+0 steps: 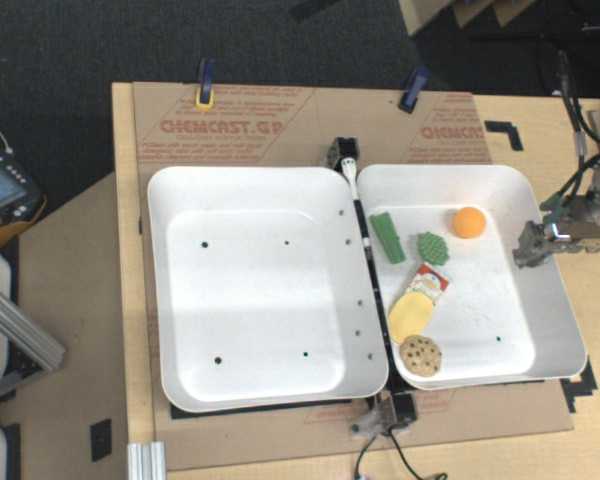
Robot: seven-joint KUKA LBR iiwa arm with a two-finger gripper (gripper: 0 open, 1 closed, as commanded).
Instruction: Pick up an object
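Gripper (532,245) sits at the right rim of the right bin (540,353); can't tell its state from here. Nearest pick looks like the orange ball (469,222), just left of it and slightly toward the bin's far edge: smooth, round, no long axis. Further left in the bin: bumpy green piece (433,247), flat green bar (387,238) lying lengthwise along the bin's left wall, yellow-and-red packet (417,306) tilted, round cookie (420,355) w/ dark chips near the front rim.
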